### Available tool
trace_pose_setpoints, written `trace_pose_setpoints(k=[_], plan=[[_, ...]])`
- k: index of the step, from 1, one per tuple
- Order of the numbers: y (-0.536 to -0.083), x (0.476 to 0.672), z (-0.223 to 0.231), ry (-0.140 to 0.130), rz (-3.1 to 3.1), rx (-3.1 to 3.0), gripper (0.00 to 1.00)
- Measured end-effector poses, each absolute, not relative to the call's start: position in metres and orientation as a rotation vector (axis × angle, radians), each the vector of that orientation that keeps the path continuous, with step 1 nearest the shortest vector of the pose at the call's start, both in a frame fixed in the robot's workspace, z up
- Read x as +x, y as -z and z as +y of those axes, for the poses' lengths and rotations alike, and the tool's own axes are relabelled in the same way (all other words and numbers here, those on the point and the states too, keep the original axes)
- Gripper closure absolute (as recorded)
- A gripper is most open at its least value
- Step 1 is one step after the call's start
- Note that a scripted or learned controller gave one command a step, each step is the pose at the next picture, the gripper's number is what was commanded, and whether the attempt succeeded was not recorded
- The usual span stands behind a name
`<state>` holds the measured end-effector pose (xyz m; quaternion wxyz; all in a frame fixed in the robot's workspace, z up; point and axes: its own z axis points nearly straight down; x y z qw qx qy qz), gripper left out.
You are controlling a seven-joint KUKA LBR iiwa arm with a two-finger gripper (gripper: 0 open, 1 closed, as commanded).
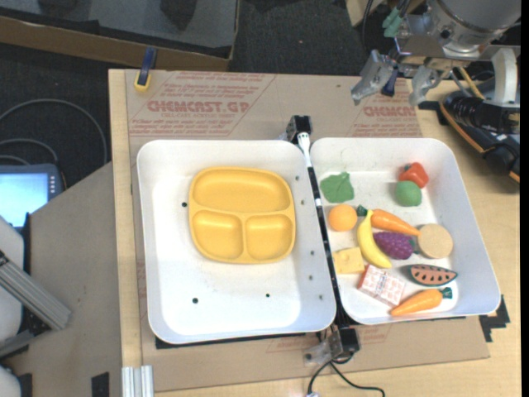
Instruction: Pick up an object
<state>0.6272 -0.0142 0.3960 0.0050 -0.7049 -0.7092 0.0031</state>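
From the fixed overhead camera, the hand [398,78] hangs at the upper right, above the brown board beyond the far rim of the right bin [463,180], well apart from everything in it. Its two fingers [369,82] stand spread, with nothing between them.

The left bin [165,222] holds a yellow divided plate [242,214], lying flat near its far half.

The right bin carries the toy food. A green leaf [337,188] lies near the dividing rim, with an orange [342,217] just below it. A banana [370,240] runs down beside a carrot [393,222] and a purple grape bunch [393,245]. A red pepper [414,174] and a green ball [407,193] sit close together at the far right. A round cracker [435,241], a watermelon slice [431,275], a second carrot [420,301] and a red-patterned packet [381,285] crowd the near corner.
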Motion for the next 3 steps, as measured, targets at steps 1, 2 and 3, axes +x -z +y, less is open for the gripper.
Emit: trace_pose_setpoints(k=[1,2,3], plan=[[-0.413,0.63,-0.018,0.006,-2.227,-2.221,1.0],[-0.302,0.623,0.108,-0.011,-2.227,-2.201,1.0],[-0.444,0.588,0.068,0.022,-2.226,-2.232,1.0]])
